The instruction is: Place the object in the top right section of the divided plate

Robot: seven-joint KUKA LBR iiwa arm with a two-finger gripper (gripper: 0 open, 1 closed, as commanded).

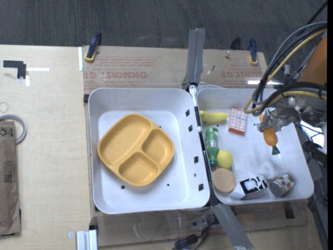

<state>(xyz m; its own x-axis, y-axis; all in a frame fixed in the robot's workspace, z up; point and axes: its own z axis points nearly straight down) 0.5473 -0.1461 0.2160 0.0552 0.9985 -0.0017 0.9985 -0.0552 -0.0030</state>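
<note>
You can see the gripper (269, 128) over the right white bin (307, 184), its fingers closed on a small orange toy carrot (270, 138). The yellow three-section divided plate (136, 149) sits in the left white bin (104, 191). A yellow banana (214, 116), green bottle (212, 144) and yellow lemon (224, 159) lie along the right bin's left wall.

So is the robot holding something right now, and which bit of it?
Yes. The gripper is over the right bin with a small orange carrot hanging from it, pinched at the fat orange end. Its green tip points down.
</note>
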